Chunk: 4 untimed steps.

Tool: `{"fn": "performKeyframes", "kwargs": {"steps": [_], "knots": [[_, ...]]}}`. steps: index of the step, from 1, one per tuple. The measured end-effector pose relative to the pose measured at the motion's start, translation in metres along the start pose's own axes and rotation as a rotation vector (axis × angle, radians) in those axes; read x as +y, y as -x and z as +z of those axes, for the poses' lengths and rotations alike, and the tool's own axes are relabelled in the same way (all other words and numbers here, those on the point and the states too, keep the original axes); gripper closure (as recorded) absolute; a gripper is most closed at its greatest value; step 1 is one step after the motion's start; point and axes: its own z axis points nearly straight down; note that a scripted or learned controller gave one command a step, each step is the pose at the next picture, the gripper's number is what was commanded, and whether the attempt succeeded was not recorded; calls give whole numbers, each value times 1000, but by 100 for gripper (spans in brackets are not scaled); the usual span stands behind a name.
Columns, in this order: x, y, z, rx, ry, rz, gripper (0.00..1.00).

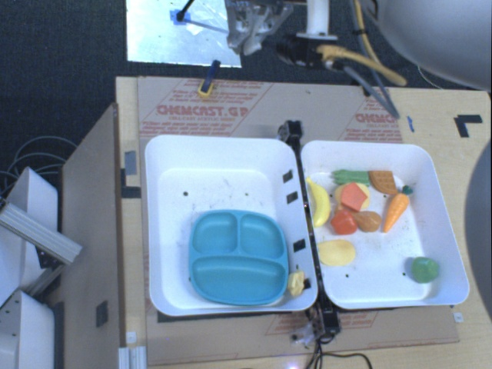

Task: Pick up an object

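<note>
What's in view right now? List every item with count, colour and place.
bins: 2, white, side by side on the bench
divided plate: 1, blue, left bin
small piece: 1, yellow, left bin, beside the plate
banana: 1, yellow, right bin, left side
carrot: 1, orange, right bin
round toy: 1, green, right bin, near corner
other toy foods: several, mixed colours, right bin
end effector: 1, grey, above the bench, beyond the bins

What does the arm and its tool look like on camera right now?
The arm is a bulky, rounded pale grey shell with dark lettering. The tool is a small silver-grey metal assembly. Behind it sits a white cylindrical section, with yellow and grey cables trailing from a black fitting.
</note>
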Motion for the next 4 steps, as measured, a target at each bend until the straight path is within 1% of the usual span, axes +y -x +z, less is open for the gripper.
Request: {"fn": "performKeyframes", "kwargs": {"steps": [3, 4], "knots": [[1, -1, -33, 1, 6, -15, 100], [-53, -10, 197, -7, -21, 4, 100]]}}
